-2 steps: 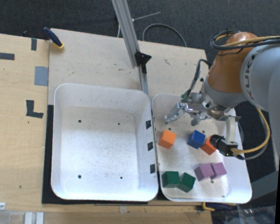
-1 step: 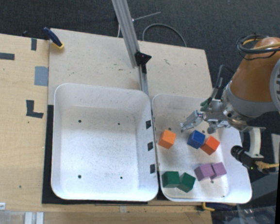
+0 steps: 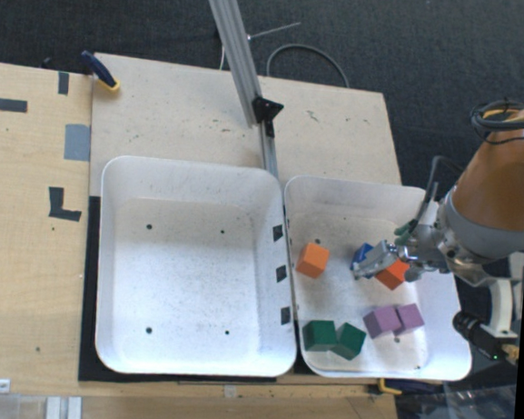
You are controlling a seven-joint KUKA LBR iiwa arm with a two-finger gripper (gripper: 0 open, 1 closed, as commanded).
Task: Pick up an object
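White right bin (image 3: 336,197) holds everything: orange cube (image 3: 312,260) near its left wall, two green blocks (image 3: 334,337) touching each other at the front, two purple blocks (image 3: 393,319) side by side to their right. Left bin (image 3: 192,175) has only specks and small dark dots.

My gripper (image 3: 376,262) is down inside the right bin, arm (image 3: 491,192) reaching in from the right. A second orange-red block (image 3: 392,276) sits right at the gripper tip, touching or just under it, with a small blue piece (image 3: 363,255) on the gripper's left side. Can't tell if that blue bit is a separate object or part of the tool. Grip state: cannot tell, the metal tip is too blurred and cluttered.

Progress, my call: reach done, I'm at the target, the orange-red block. Grasp not confirmed; block looks to be at bin-floor level, not lifted. Left to do: secure it, raise clear of the bin. Purple blocks are near, just in front of the target, so could get nudged.
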